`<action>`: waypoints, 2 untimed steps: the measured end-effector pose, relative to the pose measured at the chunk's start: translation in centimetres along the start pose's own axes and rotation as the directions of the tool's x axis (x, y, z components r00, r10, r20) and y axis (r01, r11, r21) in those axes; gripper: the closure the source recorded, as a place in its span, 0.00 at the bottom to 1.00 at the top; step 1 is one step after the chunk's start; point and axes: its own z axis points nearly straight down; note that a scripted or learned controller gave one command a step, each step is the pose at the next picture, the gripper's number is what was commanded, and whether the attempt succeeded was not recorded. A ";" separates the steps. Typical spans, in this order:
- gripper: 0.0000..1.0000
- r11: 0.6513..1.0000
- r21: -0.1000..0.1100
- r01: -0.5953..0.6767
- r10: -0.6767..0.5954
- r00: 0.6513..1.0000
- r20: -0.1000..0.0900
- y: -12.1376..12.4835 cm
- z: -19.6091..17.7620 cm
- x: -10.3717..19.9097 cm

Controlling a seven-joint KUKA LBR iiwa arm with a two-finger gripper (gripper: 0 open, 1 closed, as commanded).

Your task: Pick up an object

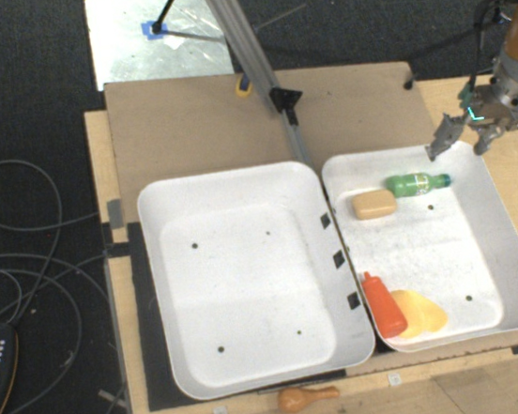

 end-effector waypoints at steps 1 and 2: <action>0.00 1.000 -0.003 0.003 -0.003 1.000 0.002 0.1 -0.3 0.0; 0.00 1.000 0.000 -0.005 0.005 1.000 0.001 -0.6 4.5 -0.6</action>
